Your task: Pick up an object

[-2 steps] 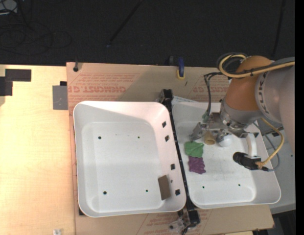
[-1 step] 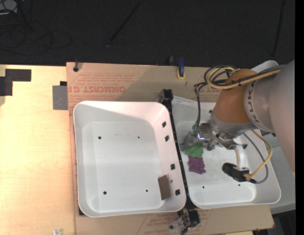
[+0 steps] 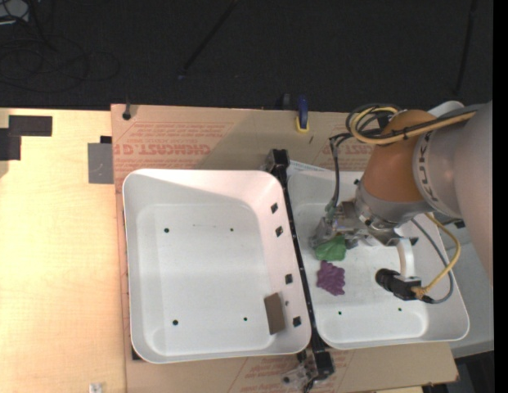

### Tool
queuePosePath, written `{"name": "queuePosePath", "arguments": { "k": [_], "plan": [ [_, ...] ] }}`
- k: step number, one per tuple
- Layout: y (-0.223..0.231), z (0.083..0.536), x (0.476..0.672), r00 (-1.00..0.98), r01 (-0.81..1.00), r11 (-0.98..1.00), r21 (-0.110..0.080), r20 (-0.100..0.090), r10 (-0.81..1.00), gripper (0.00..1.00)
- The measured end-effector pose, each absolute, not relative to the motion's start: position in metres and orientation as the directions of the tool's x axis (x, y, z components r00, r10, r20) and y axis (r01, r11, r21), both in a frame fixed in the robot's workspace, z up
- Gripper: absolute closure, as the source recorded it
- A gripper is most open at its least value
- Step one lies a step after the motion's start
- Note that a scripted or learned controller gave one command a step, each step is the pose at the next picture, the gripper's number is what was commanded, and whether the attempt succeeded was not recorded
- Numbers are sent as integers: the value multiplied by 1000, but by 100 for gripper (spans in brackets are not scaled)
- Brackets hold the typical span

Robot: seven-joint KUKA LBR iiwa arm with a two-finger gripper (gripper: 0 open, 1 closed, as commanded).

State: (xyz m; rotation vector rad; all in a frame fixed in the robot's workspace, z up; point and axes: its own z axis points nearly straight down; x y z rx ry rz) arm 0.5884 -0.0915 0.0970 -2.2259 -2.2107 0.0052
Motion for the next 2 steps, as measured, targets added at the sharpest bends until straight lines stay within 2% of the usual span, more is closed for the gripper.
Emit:
{"name": "queuePosePath", "arguments": {
  "k": [1, 2],
  "plan": [
    [-3, 193, 553, -8, 1000, 8, 4, 4, 1000, 100],
    [49, 236, 584, -7, 1000, 7, 3, 2, 1000, 100]
  ]
}}
